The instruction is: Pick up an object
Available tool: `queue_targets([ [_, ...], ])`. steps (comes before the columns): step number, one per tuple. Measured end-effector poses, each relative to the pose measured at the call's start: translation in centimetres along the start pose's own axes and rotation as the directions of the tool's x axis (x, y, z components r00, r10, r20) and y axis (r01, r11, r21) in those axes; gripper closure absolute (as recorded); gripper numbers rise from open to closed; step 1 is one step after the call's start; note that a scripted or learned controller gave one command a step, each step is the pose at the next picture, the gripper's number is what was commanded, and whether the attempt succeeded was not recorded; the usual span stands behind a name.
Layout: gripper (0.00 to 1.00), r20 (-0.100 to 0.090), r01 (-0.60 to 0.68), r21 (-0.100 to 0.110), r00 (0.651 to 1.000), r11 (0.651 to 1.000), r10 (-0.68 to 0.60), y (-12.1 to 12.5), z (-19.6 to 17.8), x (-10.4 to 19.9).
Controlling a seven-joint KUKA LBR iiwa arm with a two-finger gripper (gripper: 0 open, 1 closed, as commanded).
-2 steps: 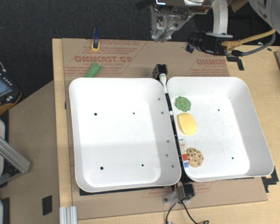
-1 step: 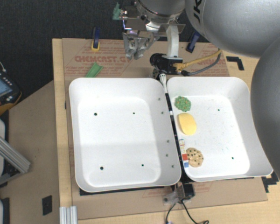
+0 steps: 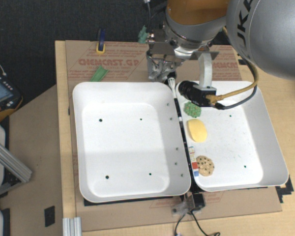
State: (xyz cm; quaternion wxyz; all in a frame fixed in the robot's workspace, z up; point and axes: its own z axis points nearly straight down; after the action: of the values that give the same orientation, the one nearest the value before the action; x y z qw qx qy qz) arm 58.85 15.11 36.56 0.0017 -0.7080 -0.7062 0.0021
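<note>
Camera view is showing the gripper (image 3: 163,73) hanging at the right bin's (image 3: 255,146) far left corner — whether it is open or closed I cannot tell — while broccoli (image 3: 192,109), lemon (image 3: 197,130) and cookie (image 3: 204,165) are lying along that bin's left edge, so the pick is looking undone.
</note>
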Motion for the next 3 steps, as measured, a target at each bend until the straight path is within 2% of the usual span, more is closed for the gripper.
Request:
queue_targets([
  [1,1.0,0.002,-0.003,0.006,1.0,1.0,0.003,-5.1,7.5,-4.5],
  [2,1.0,0.0,-0.003,-0.005,1.0,1.0,0.003,-10.4,3.2,-9.1],
  [3,1.0,-0.002,0.008,-0.009,1.0,1.0,-0.008,-6.7,2.8,-2.8],
])
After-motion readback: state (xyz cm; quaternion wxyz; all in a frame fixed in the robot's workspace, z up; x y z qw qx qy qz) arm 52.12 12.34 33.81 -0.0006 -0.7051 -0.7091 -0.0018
